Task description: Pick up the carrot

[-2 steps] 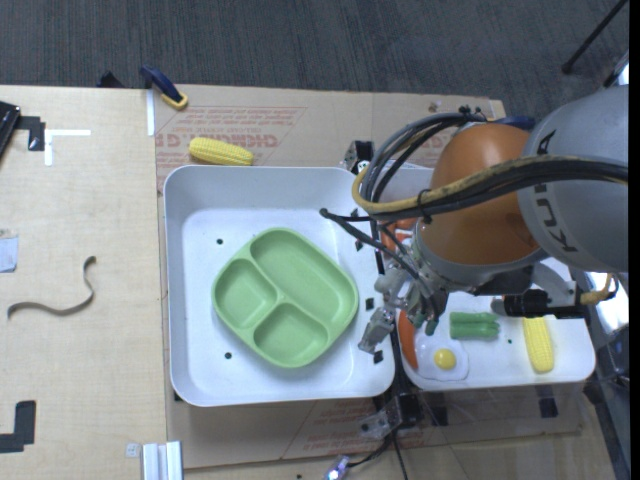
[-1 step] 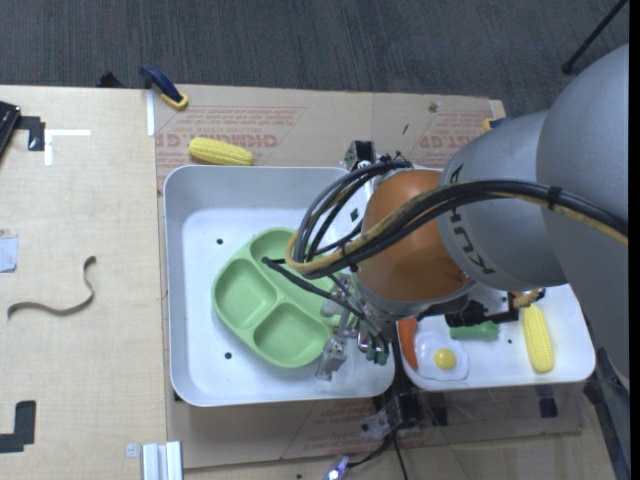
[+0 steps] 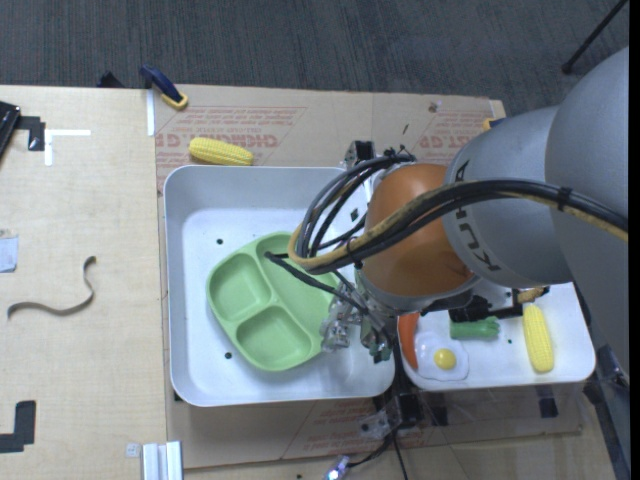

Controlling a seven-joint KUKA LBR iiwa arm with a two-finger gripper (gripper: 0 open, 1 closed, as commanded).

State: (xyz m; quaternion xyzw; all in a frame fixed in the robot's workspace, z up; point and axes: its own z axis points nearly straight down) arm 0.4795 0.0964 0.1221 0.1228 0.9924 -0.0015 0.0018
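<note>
- We see the grey arm (image 3: 560,198) with its orange band (image 3: 415,233) reaching in from the right and hanging over the seam between the two shallow white bins.
- The tool (image 3: 350,330) sits low in the left white bin (image 3: 190,268), at that bin's near right part, just beside the right edge of the pale green divided plastic tray (image 3: 250,303).
- We cannot tell from this slant how the tool is set, since its metal parts blur together, and we see nothing clearly between them.
- A bundle of black cables (image 3: 335,213) loops from the arm down toward the tool, crossing the far right corner of the green tray.
- The carrot (image 3: 407,340), an orange piece, shows as a narrow strip at the left edge of the right white bin (image 3: 570,368), mostly hidden under the arm; it lies just right of the tool and apart from it.
- In the right bin we also see a fried-egg toy (image 3: 445,358) with a yellow yolk beside the carrot, a green toy vegetable (image 3: 475,328) farther back, and a yellow corn cob (image 3: 538,336) at the right.
- A second yellow corn cob (image 3: 220,151) lies on the cardboard sheet (image 3: 300,128) beyond the left bin's far wall.
- On the wooden bench (image 3: 80,368) at the left, a dark curved cord (image 3: 60,298) lies well apart from the bins.
</note>
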